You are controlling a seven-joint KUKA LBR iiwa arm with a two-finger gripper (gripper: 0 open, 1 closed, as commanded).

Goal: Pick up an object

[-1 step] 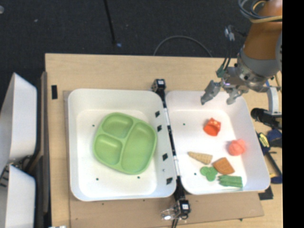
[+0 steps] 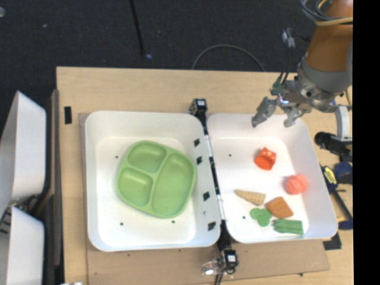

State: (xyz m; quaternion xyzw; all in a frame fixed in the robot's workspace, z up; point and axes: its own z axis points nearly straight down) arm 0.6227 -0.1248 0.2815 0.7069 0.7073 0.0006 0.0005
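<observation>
While nothing is grasped, the arm (image 2: 325, 46) hangs over the right bin's (image 2: 237, 136) far edge, hand (image 2: 274, 115) spread open and empty. Step: approach. Next: descend toward the red toy (image 2: 265, 158) just below it and centre the fingers. Pink toy (image 2: 295, 184) sits beyond.

Red toy (image 2: 265, 158), pink toy (image 2: 295, 184), tan cone (image 2: 250, 196), green pieces (image 2: 288, 226) in right bin (image 2: 237, 129).
</observation>
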